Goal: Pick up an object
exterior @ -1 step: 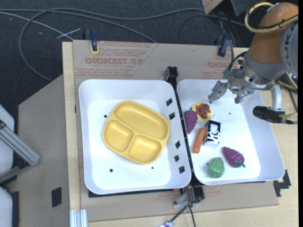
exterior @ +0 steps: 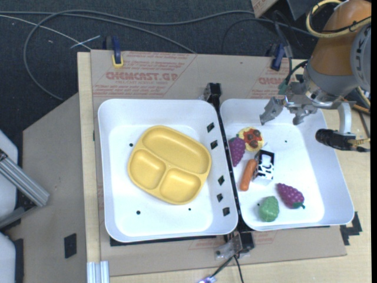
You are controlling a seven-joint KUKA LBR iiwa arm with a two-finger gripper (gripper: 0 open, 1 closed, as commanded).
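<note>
Arm (exterior: pixel 339 46) hangs over right bin (exterior: pixel 330 175), jaws spread, empty.

Yellow tray (exterior: pixel 169 164), orange carrot (exterior: pixel 248 175), green broccoli (exterior: pixel 268 209) (bins (exterior: pixel 112 158) white).

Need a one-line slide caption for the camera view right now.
Open gripper poised above right white bin of small toy foods; yellow three-compartment plastic plate sits in left white bin.

the arm (exterior: pixel 347 34) is running off the right edge above the right bin (exterior: pixel 330 175); its hand (exterior: pixel 283 114) is looking too blurred to read.
</note>
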